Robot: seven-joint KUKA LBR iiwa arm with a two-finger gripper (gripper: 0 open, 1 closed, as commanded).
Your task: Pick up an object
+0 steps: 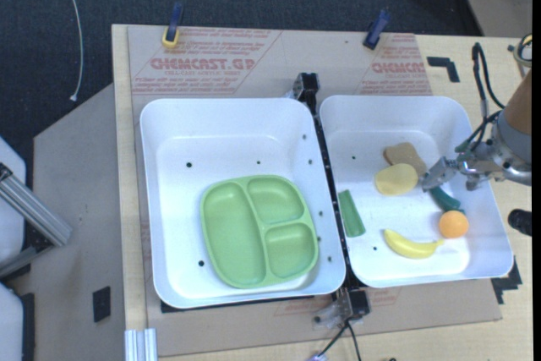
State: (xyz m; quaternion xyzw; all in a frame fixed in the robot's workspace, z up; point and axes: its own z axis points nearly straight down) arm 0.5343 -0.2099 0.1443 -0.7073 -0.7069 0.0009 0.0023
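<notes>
Over the right bin (338, 182), the gripper (441, 175) hovers beside a yellow lump (396, 179); whether it is spread I cannot tell. Nothing looks lifted; banana (412, 245) and orange ball (454, 223) lie nearby.

Two clamps, yellow (172, 35) and blue (375, 30), on the board's (254, 63) far edge.

Both bins (169, 182) under me were white. The divided tray (254, 228) was pale green, the banana (412, 245) yellow, the ball (454, 223) orange, the stick (351, 213) green, one lump (396, 179) pale yellow.
</notes>
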